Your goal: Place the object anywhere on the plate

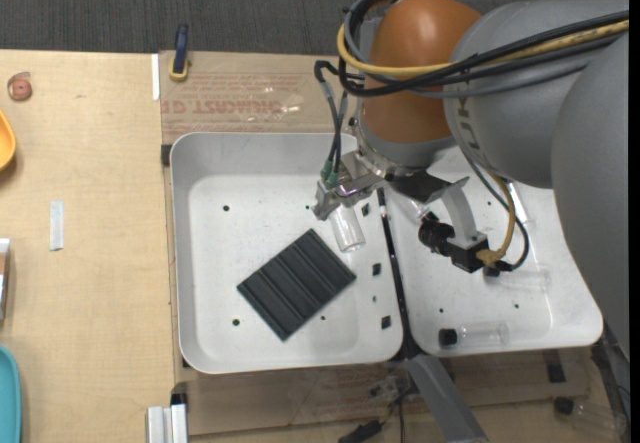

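In the left bin (200,331), close to the front, lies a dark ribbed plate (297,283). It is flat and turned a bit, like a diamond. Nothing sits on it yet, so the job is not done.

Just past the plate's far corner is a small clear object (347,229). It looks like a little see-through cup or tube, but it is hard to tell. It is near the plate's edge, not on it. The hand (340,193) hangs right above this clear thing and seems to touch its top. I cannot tell if the hand is pinching it or only hovering over it.

Farther back is the big grey arm (540,81) with its orange band (420,41).

I think what is left is to bring the clear thing over the plate and let it go.
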`<move>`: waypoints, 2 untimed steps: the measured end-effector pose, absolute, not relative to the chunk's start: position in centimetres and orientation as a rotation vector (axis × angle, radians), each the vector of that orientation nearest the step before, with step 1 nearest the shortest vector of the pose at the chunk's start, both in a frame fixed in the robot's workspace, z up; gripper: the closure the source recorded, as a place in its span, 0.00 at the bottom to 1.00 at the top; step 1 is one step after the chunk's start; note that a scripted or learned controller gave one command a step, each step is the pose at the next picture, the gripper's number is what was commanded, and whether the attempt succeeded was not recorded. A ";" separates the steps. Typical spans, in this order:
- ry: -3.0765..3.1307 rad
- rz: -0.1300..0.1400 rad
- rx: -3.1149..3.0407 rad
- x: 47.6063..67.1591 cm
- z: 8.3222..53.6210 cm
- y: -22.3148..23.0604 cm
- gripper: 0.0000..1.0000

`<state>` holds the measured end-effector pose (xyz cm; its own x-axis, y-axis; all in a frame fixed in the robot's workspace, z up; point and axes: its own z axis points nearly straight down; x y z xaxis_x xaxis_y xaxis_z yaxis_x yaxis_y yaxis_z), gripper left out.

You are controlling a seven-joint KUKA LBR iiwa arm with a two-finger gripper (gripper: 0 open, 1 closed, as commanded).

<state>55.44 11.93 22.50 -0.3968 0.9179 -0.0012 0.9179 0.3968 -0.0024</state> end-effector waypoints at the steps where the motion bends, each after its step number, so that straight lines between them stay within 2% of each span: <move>1: -2.625 0.004 -1.725 55.4 22.5 11.9 0.00; 2: -2.094 0.007 -2.344 61.9 21.9 13.7 0.00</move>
